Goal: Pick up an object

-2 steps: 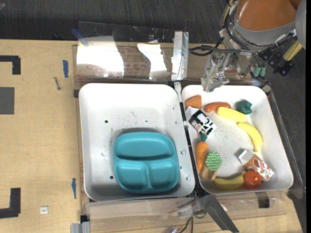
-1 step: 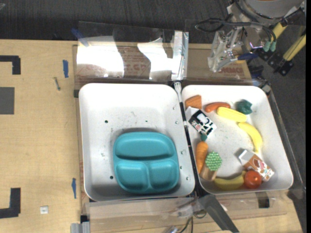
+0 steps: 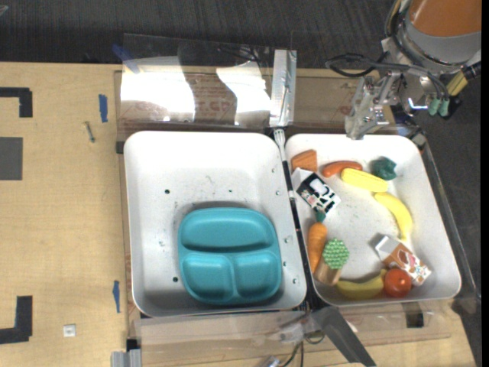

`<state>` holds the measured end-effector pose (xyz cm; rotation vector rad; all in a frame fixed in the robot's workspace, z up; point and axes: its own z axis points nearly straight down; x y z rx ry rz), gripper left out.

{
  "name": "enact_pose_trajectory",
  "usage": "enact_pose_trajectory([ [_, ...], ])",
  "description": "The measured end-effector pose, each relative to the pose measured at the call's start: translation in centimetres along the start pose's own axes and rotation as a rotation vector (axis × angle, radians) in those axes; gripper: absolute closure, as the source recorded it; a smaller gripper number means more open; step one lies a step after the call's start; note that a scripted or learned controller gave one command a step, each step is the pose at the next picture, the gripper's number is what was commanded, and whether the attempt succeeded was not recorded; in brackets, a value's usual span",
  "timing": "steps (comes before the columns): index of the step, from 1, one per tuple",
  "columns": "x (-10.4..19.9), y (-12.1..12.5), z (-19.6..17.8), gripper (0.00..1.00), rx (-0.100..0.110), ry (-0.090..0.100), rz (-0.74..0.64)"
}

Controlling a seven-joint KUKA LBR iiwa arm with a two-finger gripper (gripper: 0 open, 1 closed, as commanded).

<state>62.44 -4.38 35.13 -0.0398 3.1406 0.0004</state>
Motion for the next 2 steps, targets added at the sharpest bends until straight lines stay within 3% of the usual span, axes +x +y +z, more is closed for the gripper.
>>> enact_pose_trajectory([
  [1, 4.9, -3.4, 6.6, 1.00, -0.001, 0.001, -0.237],
  [2, -0.3, -4.2, 3.1, 1.00, 0.001, -0.006, -0.251],
])
